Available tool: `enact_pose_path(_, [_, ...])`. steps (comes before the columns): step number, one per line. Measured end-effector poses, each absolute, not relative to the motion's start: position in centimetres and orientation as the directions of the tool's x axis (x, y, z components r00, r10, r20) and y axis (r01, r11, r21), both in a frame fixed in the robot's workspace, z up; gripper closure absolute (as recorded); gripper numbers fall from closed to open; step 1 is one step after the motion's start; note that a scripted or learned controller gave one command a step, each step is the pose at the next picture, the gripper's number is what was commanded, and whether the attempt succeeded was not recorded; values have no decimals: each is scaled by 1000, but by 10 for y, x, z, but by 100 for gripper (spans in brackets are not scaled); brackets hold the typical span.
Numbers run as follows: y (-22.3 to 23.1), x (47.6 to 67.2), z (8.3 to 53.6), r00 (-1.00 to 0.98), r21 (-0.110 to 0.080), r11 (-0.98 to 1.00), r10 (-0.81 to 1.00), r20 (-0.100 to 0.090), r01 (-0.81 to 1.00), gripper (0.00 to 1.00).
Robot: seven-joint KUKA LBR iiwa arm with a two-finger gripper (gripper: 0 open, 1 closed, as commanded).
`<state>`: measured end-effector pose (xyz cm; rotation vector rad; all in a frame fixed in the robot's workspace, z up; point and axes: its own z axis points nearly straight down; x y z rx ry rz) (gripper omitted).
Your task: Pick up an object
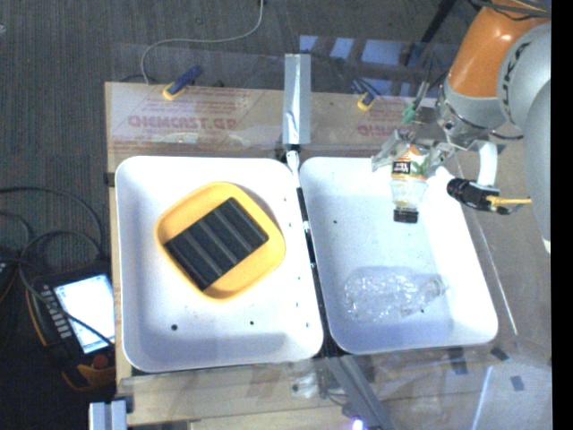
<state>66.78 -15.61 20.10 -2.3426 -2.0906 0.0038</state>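
Over the right bin [466,267], small bottle [408,184] between pincer [410,155] fingers

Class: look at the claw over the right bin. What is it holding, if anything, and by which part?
The claw holds a small clear bottle by its base end, dark cap hanging down.

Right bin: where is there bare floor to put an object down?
In the right bin, bare floor runs along its left wall, and between the small bottle under the gripper and the clear plastic bag. The near part, around the bag, is crowded.
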Motion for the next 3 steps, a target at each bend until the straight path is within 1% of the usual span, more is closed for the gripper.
enact_pose_path(1, [-156,668,209,113,-5,-113,994,0,994,100])
enact_pose_path(2, [-142,669,290,65,-1,-65,998,0,998,100])
enact_pose_path(3, [-167,668,237,88,-3,-88,996,-4,996,100])
